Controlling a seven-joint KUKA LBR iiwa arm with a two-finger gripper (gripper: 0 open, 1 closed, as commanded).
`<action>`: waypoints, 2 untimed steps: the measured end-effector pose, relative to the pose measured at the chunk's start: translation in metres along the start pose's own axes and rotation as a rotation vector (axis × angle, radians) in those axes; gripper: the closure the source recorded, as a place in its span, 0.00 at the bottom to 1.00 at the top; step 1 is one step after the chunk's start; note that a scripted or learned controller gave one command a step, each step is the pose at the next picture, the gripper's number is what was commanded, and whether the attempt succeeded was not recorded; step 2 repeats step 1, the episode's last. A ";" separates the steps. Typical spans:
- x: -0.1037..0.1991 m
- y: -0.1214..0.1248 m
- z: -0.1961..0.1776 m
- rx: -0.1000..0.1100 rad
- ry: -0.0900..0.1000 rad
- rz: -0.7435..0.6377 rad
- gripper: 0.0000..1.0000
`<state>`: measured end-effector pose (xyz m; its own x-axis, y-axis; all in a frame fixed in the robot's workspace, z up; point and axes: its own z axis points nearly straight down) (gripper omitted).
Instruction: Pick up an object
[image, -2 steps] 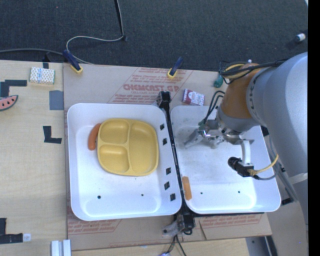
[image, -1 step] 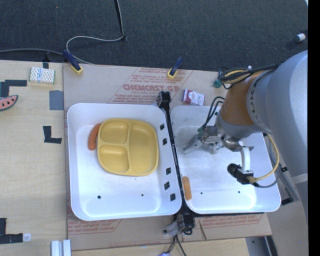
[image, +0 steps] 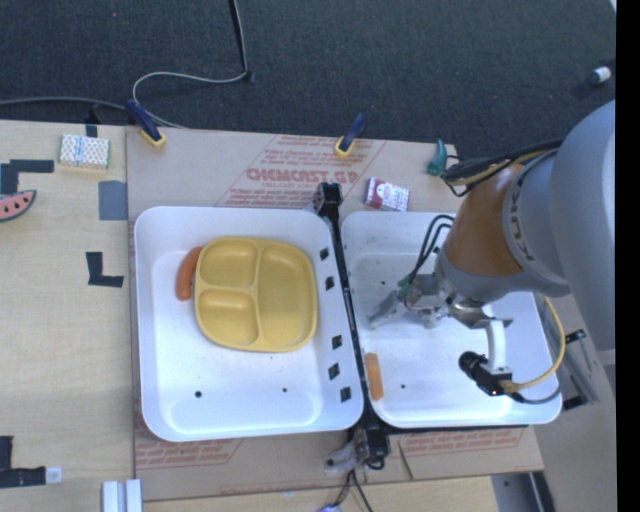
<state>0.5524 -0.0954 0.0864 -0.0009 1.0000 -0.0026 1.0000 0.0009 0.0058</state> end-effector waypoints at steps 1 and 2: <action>-0.001 0.000 -0.010 0.000 -0.001 0.001 1.00; -0.001 0.000 -0.010 0.000 -0.001 0.001 1.00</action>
